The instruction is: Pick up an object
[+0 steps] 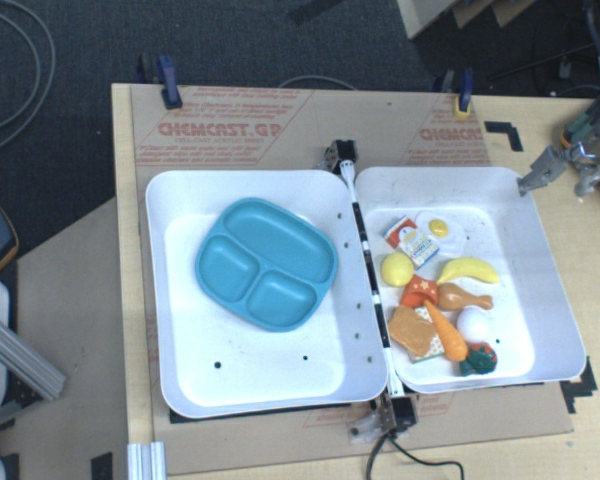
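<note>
- Gripper (552,168) of mine sits at the far right of the view, above the upper right corner of the right bin (540,268), outside the pile of toys; whether it is apart or together I cannot tell, as it shows as a small grey blur.
- Between my tool and the toys lies bare white bin floor, with nothing standing in the way.
- Right bin is a shallow white tray with rounded corners, and it holds a tight cluster of small plastic play food.
- At the top of the cluster lie a small red and white carton (404,238) and a fried egg (439,229), near each other.
- Below them a round yellow lemon (397,269) sits left of a curved yellow banana (470,269).
- Lower still, a red piece (418,292), a brown drumstick (463,296) and a white egg (474,323) crowd together.
- An orange carrot (447,333) lies aslant, touching a tan slice of bread (412,332), and a green piece (477,364) sits at the carrot's lower end.
- Left bin (180,368) holds a smooth blue divided plate (267,263) with three compartments, tilted askew.
- Both bins rest side by side on a brown printed board (230,128), held at the far edge by blue clamps (167,76).
</note>
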Robot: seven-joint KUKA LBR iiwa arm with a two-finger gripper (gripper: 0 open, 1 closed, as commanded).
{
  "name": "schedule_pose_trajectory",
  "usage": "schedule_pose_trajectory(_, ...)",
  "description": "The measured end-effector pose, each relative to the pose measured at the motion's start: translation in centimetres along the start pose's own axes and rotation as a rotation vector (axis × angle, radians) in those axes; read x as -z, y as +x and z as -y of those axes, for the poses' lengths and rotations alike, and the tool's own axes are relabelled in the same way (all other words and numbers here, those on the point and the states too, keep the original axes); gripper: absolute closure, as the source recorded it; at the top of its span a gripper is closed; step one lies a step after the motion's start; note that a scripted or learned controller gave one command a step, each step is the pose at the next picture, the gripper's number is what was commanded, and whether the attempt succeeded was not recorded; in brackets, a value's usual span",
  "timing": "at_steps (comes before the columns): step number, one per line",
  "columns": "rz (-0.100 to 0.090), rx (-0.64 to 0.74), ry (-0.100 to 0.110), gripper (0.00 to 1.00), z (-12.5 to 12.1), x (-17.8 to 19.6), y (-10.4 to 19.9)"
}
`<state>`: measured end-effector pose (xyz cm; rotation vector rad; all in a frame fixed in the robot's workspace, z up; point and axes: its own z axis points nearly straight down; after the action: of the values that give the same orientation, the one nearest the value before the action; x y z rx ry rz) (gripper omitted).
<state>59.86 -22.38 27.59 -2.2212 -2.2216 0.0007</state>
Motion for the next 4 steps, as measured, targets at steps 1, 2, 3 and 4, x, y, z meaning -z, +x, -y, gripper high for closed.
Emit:
schedule_pose_trajectory(1,-0.006,0.004,0.011,0.00,0.6,-17.3,6.1)
schedule_pose_trajectory(2,0.021,-0.005,-0.020,0.00,5.7,-18.6,12.1)
schedule_pose_trajectory(3,0.001,-0.001,-0.004,1.00,5.9,-18.1,12.9)
schedule_pose_trajectory(4,0.001,-0.001,-0.003,0.00,5.9,-18.2,12.9)
